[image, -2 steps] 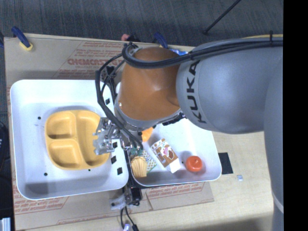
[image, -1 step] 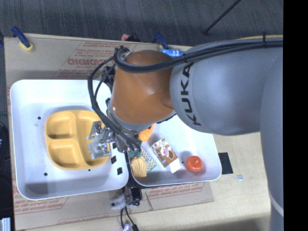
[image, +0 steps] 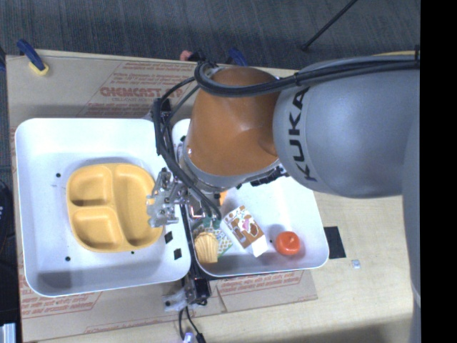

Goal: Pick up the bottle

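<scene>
- Bottle (image: 246, 231), seemingly a white, brown-labelled container, lying tilted in right white plastic bin (image: 308, 220), at four o'clock from grey metal tool (image: 168, 204).
- Tool low over bins' shared wall, beside yellow divided plastic plate (image: 107, 206); released or clenched, cannot tell.
- Risks: closing off target on plate rim or wall; snagging neighbouring yellow ribbed toy (image: 207, 247).

Arm (image: 300, 134) covers most of the right bin (image: 314, 252); we can't see what lies beneath. Hand (image: 168, 206) sits over the bins' shared edge, fingers unreadable. Arm cut off at the right. No bottle we can identify.
</scene>
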`<state>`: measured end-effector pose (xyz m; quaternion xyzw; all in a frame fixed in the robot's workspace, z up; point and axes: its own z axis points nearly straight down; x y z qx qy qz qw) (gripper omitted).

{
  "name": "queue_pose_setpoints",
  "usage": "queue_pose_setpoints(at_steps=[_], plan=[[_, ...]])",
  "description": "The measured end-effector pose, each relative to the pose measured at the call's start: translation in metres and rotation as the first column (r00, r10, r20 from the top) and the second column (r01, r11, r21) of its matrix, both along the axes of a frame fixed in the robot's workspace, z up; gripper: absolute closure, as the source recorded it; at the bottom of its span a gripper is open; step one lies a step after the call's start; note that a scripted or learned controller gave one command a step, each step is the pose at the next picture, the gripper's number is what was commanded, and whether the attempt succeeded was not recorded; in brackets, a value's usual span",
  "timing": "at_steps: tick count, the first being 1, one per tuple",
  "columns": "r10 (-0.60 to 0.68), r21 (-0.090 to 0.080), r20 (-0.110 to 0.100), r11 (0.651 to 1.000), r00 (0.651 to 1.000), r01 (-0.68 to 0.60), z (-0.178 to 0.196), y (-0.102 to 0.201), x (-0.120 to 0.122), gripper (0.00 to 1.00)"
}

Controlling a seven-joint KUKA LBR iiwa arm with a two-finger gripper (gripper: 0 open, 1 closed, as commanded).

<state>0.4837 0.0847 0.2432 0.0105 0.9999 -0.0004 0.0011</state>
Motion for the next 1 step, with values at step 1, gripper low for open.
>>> queue_pose_setpoints(at_steps=[1], plan=[[0.233, 0.0, -0.004, 0.973, 0.973, -0.233, -0.0038, 0.0052, -0.0071, 1.0]])
